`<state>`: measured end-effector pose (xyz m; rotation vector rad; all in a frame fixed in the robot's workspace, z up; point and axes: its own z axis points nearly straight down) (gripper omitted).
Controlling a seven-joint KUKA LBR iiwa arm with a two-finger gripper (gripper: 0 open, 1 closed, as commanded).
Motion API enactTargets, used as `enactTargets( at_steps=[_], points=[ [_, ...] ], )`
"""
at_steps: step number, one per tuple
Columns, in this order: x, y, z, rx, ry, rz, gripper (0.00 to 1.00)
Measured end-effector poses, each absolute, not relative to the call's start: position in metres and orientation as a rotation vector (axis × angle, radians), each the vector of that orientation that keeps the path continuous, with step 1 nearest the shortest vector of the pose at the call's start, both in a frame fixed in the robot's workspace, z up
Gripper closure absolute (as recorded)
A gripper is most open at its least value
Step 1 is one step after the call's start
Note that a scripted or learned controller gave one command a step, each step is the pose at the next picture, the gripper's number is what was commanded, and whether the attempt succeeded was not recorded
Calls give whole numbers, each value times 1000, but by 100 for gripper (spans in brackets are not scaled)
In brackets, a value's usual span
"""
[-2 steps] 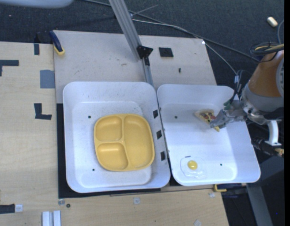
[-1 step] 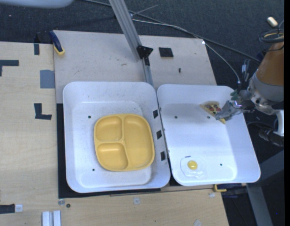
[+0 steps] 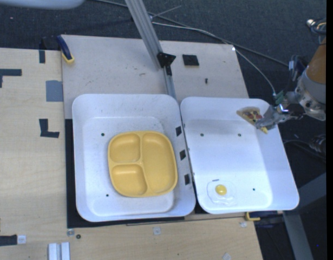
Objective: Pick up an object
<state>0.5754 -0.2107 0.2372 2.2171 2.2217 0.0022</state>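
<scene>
End effector (image 3: 268, 121) blurred beside small object (image 3: 249, 114)

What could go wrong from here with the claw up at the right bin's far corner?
1. The claw sits right at the right bin's rim, next to the small brown piece. A descent here could clip the bin wall.
2. The piece is small and flat against the corner, so a grasp may well slip or miss.
3. The fried egg toy lies far off near the front edge, so a retry there needs a long move.
</scene>
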Motion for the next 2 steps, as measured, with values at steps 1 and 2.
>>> enactTargets(
  at_steps=[1, 2],
  points=[
    [562, -167, 241, 2218, 2228, -1, 100],
    [550, -116, 227, 2219, 2229, -3, 100]
  ],
)
